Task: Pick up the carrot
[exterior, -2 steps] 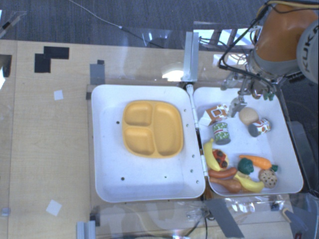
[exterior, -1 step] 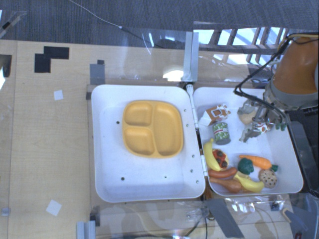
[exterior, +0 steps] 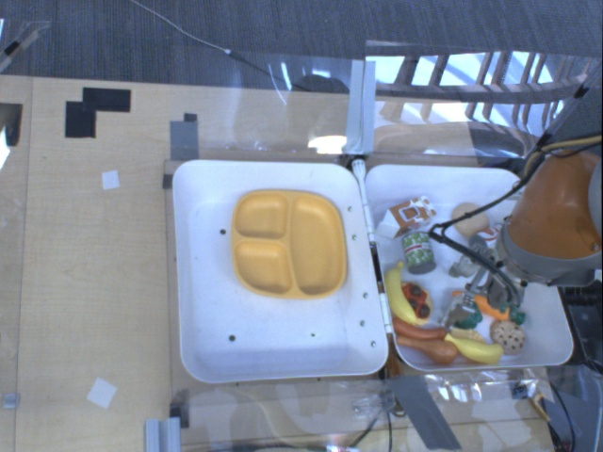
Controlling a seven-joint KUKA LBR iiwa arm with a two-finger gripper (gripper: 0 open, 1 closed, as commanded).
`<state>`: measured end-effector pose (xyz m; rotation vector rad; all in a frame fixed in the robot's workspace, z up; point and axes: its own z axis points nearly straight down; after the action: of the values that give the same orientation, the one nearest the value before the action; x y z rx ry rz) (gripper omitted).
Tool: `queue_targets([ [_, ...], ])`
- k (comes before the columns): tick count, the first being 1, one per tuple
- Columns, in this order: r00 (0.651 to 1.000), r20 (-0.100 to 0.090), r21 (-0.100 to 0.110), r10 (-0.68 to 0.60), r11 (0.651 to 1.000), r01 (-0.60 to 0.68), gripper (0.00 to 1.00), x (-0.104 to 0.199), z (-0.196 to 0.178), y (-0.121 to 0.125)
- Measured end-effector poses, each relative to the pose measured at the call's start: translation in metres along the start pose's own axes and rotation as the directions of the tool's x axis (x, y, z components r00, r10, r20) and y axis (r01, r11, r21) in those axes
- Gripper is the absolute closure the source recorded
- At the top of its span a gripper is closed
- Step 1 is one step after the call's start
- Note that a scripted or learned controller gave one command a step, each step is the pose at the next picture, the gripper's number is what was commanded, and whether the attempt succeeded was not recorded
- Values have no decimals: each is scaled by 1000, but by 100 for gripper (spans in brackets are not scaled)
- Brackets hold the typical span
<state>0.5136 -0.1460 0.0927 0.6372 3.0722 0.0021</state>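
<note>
Reaching in from the right over the right bin [exterior: 563,339], with the orange band of the arm [exterior: 558,217] above the bin's far side and the gripper [exterior: 465,307] lowered among the crowded toys near the front. Cannot tell whether spread or pressed together at the tip, since the grip is lost against the clutter beneath. Carrot [exterior: 491,306], judged to be the small orange piece with a green end, lying in the same bin just beside the gripper on its right, apparently not between anything that pinches it. Probably lowered here because the target sits tightly packed: cookie [exterior: 507,335] and yellow banana [exterior: 477,349] just in front, two reddish sausages [exterior: 421,330] to the left, a second banana [exterior: 403,295] past those, can [exterior: 417,250] and small carton [exterior: 412,213] further back. Risk of nudging or catching a neighbour instead, given so little free room. Left bin [exterior: 188,281] holding a yellow divided plate [exterior: 285,243], well apart from the work, both bins side by side on the bench [exterior: 94,299].
</note>
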Motion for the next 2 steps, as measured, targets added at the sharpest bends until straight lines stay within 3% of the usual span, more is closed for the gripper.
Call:
queue_targets([
  [1,1000,11,-1,-8,1000,8,100,-3,-12,2],
  [2,948,8,2,-319,948,319,100,27,-78,4],
])
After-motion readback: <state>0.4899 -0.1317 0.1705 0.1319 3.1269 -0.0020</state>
